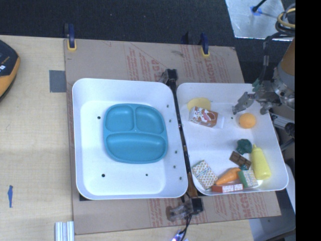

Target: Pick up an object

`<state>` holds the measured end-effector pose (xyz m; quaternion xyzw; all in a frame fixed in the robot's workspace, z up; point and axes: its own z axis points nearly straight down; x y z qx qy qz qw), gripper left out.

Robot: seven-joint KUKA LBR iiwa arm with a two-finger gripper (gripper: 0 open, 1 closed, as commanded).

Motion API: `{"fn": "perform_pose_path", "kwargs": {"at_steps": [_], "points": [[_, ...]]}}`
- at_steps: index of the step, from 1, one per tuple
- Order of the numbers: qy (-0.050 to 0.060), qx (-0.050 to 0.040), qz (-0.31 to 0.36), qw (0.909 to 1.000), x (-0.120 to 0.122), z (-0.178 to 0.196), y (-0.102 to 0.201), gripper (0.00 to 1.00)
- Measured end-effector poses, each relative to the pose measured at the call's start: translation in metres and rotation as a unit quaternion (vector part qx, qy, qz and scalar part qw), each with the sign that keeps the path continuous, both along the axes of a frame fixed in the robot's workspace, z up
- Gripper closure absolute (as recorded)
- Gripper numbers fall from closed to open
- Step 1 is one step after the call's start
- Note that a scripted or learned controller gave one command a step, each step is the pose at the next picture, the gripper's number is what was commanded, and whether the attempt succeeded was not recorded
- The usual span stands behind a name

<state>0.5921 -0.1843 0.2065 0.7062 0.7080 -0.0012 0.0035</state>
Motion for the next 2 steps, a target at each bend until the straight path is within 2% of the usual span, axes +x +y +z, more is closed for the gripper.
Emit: {"fn": "perform_pose_path", "kwargs": {"at_steps": [1, 2], "points": [[0.007, 0.0035, 0.000, 1.0000, -0.022, -0.094, -0.029, 0.00], [0.000, 0.0025, 0.002, 1.0000, 0.062, -0.115, -0.027, 0.00]]}}
